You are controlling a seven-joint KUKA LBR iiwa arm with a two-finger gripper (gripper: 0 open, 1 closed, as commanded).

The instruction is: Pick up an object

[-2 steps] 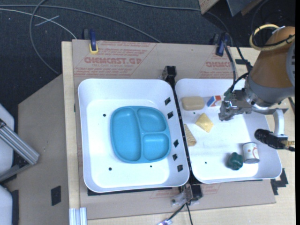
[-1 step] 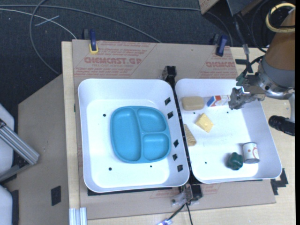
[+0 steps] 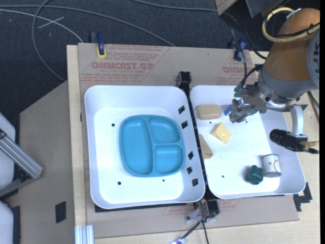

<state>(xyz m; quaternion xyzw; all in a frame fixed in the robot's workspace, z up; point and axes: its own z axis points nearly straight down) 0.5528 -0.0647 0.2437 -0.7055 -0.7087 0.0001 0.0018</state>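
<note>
The task names no particular object; four loose items and one wedged piece lie in the right white bin [image 3: 284, 187], at centre right of the frame.

Nearest the hand is a tan, rounded rectangular block [image 3: 208, 112], flat on the bin floor in its upper left part. It sits just left of the hand [image 3: 237, 114], apart from it. Below that block and lower left of the hand lies a pale yellow wedge-shaped piece [image 3: 221, 133], near the hand, with bin floor visible between the two. A light brown, elongated piece [image 3: 205, 146] rests against the bin's left wall, further down the frame. In the lower right part of the bin lie a dark green, rounded object [image 3: 254, 174] and, just beside it to the right, a small white cylinder with a red mark [image 3: 271, 165]; both are well apart from the hand.

The hand hangs over the upper middle of the right bin, on the grey arm with the orange band [image 3: 292, 55] entering from the upper right. Nothing is visible between its tips; whether it is wide or narrow cannot be told.

The left white bin [image 3: 96, 136] holds a blue plastic plate with three compartments [image 3: 151, 145]. Both bins rest on a brown cardboard-covered tabletop [image 3: 127, 60].
</note>
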